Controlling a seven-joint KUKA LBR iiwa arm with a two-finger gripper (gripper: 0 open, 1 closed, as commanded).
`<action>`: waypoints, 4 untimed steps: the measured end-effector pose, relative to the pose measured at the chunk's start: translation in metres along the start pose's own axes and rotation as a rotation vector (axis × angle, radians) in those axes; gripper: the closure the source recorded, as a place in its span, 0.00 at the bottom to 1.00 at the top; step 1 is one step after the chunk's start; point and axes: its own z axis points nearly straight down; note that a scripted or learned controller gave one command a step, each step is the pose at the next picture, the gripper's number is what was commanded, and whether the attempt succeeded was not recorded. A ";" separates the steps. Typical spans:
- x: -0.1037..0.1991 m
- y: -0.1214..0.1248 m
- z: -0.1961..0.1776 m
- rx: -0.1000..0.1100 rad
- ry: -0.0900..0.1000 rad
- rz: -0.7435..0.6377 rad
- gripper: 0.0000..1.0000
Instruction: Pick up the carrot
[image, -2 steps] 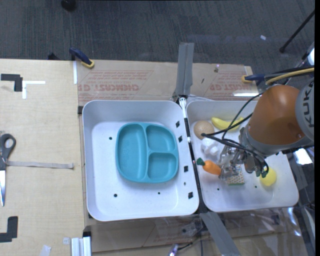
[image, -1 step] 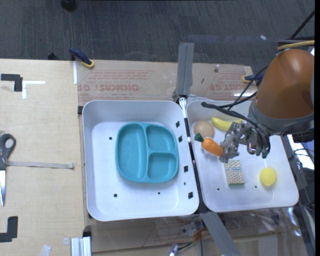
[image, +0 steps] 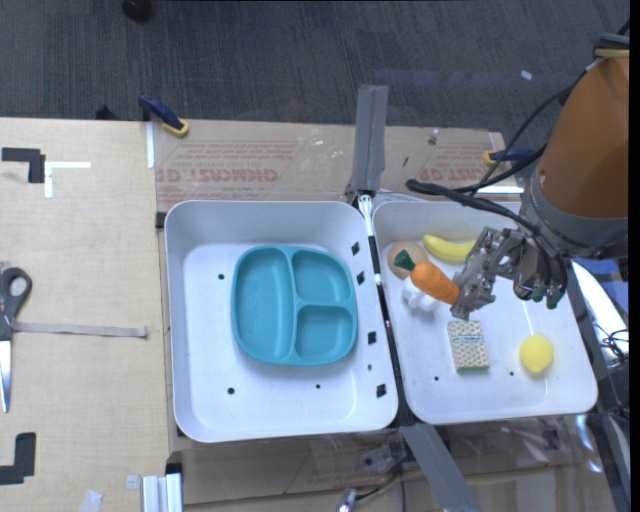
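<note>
Plate (image: 295, 305) occupies left bin (image: 190, 330). Carrot (image: 435, 282) lies in right bin (image: 560, 385), touching gripper (image: 468, 292). Jaw state: cannot tell. Risk: off-centre closure may roll carrot toward banana (image: 447, 247).

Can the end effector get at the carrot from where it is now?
Probably yes. The end effector is right at the carrot's orange end in the right bin, nothing between them; the banana lies close behind.

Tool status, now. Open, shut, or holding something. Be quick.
Tool: right at the carrot in the right bin; open or shut cannot be told, and a grip on the carrot is not clear.
</note>
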 end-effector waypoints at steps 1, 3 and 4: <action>-0.019 -0.052 -0.072 0.000 -0.002 -0.048 1.00; -0.020 -0.057 0.072 0.000 0.003 -0.318 0.00; -0.027 -0.080 0.181 -0.001 0.004 -0.536 0.00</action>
